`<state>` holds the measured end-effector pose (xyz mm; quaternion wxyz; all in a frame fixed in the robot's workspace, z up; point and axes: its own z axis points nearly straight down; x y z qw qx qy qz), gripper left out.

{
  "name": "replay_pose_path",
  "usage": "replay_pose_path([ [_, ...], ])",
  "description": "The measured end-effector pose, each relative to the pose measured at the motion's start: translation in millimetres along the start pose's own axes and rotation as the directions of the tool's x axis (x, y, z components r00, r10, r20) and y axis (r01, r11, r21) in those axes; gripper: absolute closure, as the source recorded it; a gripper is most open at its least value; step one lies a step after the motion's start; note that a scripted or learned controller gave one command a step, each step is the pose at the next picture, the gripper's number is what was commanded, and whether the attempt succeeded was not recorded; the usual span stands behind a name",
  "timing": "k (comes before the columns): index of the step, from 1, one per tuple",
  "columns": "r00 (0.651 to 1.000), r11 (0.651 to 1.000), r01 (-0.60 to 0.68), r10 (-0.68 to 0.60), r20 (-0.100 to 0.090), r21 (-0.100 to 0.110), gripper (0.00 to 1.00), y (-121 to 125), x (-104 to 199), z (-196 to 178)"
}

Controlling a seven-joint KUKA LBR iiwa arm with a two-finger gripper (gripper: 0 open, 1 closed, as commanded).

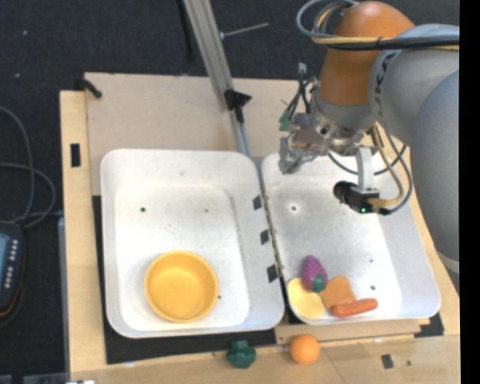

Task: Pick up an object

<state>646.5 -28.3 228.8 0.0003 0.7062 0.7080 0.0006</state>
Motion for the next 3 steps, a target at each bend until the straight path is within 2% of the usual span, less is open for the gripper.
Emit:
replay_pose_path([
  [1,1.0,1.0,0.0,0.0,0.0,0.002,1.0,-4,52,-1],
  [2,1.0,1.0,0.004,-0.004,-0.001,-0.002,1.0,6,95,-15],
  [3,1.0,1.0,0.001,-0.001,0.001,0.001,0.0,5,92,-14],
])
